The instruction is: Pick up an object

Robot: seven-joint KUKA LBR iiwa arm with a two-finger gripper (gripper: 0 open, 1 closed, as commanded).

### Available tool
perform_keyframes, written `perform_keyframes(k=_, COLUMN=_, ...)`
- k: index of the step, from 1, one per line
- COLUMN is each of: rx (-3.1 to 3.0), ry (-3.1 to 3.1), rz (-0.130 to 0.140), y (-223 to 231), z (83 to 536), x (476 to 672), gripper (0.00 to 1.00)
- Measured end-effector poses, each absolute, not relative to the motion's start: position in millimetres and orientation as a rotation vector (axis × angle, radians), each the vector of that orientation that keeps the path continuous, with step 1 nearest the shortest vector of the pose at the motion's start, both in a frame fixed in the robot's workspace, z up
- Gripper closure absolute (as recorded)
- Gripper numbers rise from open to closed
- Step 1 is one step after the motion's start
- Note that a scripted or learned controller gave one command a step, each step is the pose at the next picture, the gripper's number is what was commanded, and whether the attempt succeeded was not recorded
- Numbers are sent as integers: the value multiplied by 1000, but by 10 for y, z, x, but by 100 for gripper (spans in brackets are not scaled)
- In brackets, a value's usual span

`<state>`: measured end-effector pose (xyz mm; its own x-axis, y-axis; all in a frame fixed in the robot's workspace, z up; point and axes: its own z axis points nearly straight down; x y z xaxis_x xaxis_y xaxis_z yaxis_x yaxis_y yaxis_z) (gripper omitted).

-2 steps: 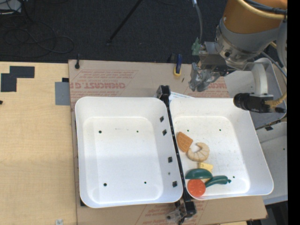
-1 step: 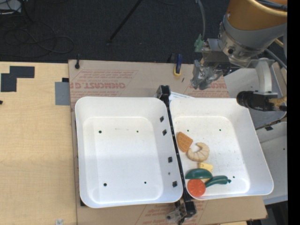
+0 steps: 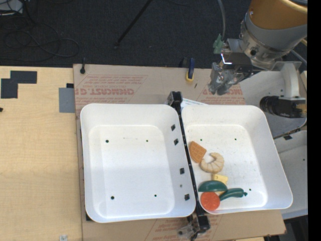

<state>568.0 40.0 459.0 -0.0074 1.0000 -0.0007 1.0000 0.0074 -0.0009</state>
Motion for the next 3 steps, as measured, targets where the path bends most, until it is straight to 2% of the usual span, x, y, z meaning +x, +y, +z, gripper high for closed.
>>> perform_keyframes(k=2, rx=-2221, ry=-2222, rz=2, y=316, z=4840, x=5593, gripper=100)
perform_keyframes(k=3, rx=-2220, ry=-2220, rz=4, y=158, z=4898, x=5425, gripper=100)
